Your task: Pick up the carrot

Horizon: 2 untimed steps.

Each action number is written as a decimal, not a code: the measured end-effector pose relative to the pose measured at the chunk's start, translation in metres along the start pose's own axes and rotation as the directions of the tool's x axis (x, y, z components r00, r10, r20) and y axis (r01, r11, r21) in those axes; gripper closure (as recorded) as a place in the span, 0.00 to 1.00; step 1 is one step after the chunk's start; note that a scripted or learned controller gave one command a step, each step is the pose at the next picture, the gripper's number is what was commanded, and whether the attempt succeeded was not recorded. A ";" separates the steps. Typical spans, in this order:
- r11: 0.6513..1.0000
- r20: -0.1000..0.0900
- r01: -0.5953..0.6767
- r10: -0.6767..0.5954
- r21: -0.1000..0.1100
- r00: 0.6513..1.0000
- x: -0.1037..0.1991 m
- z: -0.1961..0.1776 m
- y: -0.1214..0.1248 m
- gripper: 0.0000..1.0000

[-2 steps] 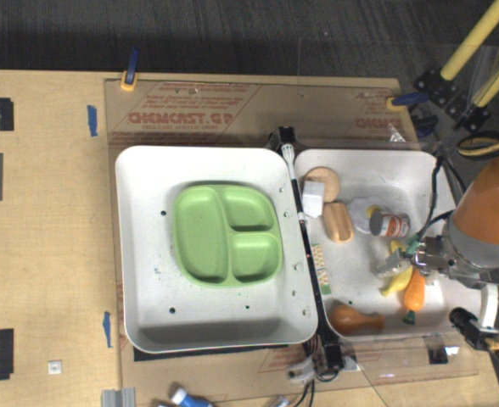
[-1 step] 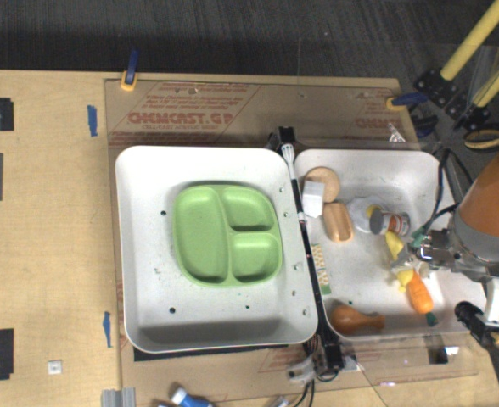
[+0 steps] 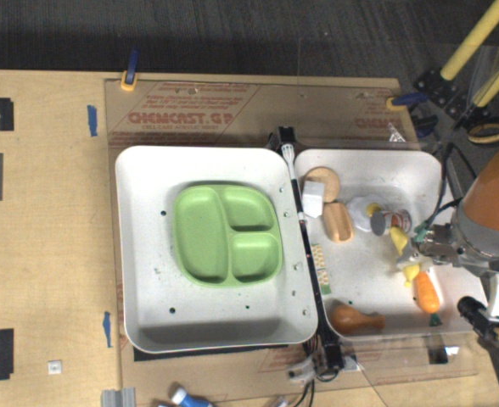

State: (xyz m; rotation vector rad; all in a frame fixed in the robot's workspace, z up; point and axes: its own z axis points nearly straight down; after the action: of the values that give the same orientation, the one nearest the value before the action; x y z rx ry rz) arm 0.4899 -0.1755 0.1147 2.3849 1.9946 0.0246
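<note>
A robot claw (image 3: 421, 242) hovers in the right bin (image 3: 377, 164), whether parted or pressed together cannot be told; the carrot (image 3: 427, 292) lies loose just below it, a yellow piece (image 3: 399, 241) touching its left; a descent off-centre could nudge the carrot aside or seize the yellow piece instead.

Robot lab: plywood bench (image 3: 46, 227) with tape marks, clamped white bins (image 3: 139, 227), cables, grey carpet floor (image 3: 232, 15).
</note>
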 end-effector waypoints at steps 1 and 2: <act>1.000 0.000 0.000 0.000 0.002 1.000 0.000 0.001 0.000 0.00; 0.988 -0.016 0.154 -0.154 0.029 0.988 -0.015 0.026 -0.007 0.00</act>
State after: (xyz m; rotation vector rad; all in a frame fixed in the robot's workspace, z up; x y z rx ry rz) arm 0.4816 -0.1893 0.0887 2.2454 2.1947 0.0060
